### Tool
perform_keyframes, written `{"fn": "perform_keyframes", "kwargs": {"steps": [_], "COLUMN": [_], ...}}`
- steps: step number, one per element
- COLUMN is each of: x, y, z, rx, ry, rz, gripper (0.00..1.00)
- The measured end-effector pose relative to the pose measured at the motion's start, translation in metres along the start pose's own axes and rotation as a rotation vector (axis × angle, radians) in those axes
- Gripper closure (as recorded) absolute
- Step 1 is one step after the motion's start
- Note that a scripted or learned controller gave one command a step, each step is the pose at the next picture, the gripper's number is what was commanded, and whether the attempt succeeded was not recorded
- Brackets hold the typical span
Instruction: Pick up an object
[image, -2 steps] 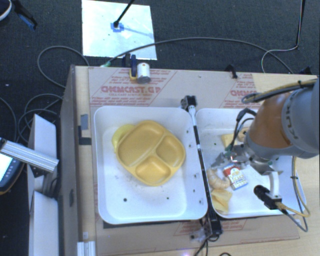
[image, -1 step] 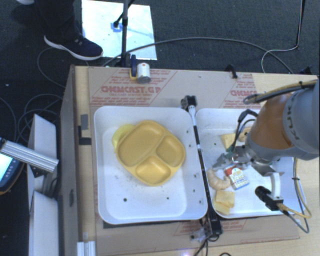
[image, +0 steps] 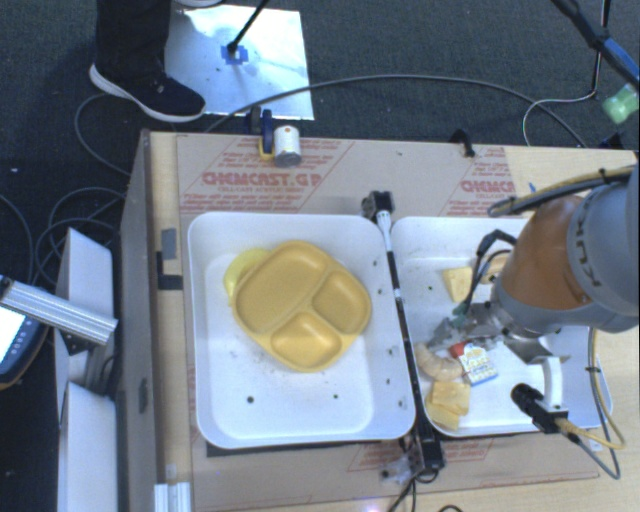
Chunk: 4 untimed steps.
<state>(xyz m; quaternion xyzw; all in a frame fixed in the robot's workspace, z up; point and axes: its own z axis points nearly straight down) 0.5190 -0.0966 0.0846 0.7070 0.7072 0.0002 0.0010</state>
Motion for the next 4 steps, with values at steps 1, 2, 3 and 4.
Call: {"fn": "perform_keyframes", "kwargs": {"steps": [1,2,3,4], "x": [0.008,0.008,0.010,0.089], "y": [-0.009,-0.013,-0.013,0.047], "z": [0.000,-0.001,-0.010,-0.100], "rx": [-0.003,-0.003,-0.001,-0.001], "ry": [-0.005,-0.004,0.000,0.003], "rz": [0.003,0.003,-0.001,-0.003], "gripper": [0.00,0.00,1.00,1.00]}}
